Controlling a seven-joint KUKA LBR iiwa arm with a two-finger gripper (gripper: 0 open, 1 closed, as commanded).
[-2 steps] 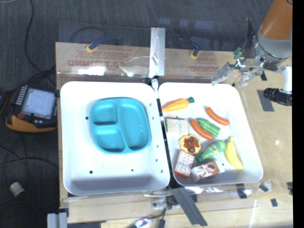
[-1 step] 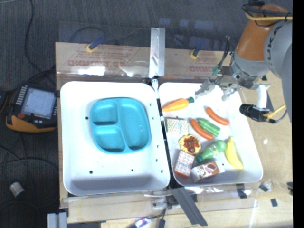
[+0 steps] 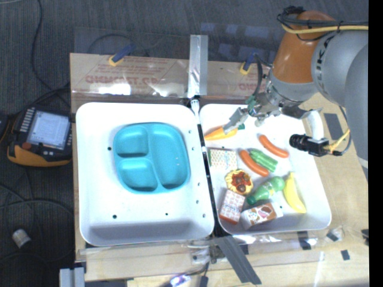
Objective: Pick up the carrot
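The carrot (image 3: 217, 133), orange with a green top, is at the upper left of the right bin (image 3: 311, 163), close to the divider between the bins. My gripper (image 3: 240, 121) reaches in from the upper right and its slim fingers close on the carrot's green end. The carrot points left and slightly down from the fingertips. The grey arm with its orange band (image 3: 294, 58) rises behind the gripper at the top right.
Several toy foods crowd the right bin: two sausages (image 3: 273, 145), a green vegetable (image 3: 263, 159), a banana (image 3: 293, 193), a round pizza piece (image 3: 238, 181) and small cartons (image 3: 258, 215). The left bin (image 3: 96, 208) holds a blue divided plate (image 3: 151, 155).
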